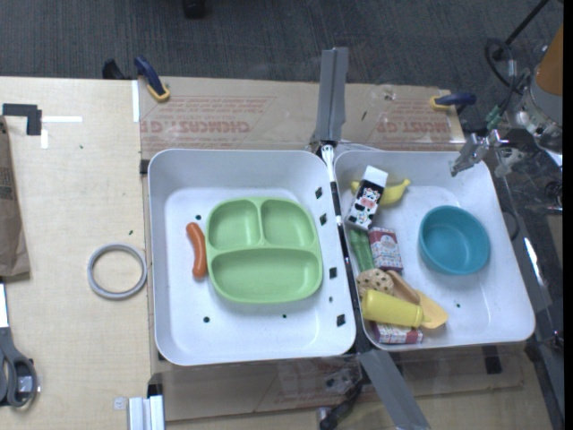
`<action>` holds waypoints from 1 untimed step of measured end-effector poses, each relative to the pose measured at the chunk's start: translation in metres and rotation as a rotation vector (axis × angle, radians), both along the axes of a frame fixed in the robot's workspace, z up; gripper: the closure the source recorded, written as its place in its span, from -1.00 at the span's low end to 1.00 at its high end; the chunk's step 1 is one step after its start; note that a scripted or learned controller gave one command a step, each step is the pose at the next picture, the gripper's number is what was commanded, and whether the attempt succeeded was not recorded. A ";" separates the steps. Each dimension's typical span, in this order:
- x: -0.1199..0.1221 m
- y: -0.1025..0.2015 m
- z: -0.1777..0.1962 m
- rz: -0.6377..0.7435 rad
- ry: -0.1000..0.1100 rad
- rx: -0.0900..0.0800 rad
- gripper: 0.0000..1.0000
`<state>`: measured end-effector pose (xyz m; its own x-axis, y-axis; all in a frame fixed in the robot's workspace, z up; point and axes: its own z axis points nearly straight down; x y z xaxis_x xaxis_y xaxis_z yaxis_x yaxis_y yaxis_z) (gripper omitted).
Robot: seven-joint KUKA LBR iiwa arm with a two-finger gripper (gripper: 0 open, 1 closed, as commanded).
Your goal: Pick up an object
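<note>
Hand (469,158) over right bin (510,316) far rim, holding nothing, finger state unclear. Better to descend on blue bowl (455,240) rim squarely.

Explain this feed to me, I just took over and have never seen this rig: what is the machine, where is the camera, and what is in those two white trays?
One fixed camera looks down at a slant on a bench. The machine is a robot arm reaching in from the right; its gripper hangs over the far right corner of the right bin, and I see nothing between its fingers. The left bin holds a green divided plate with an orange toy hot dog beside it. The right bin holds a blue bowl, a toy banana, a small cow-print carton, a yellow bottle and some snack packets. A roll of tape lies on the bench left of the bins.
</note>
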<state>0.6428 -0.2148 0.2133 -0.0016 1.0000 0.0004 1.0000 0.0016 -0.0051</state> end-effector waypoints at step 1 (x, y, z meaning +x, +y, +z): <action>-0.004 -0.001 -0.112 0.052 -0.007 0.005 -1.00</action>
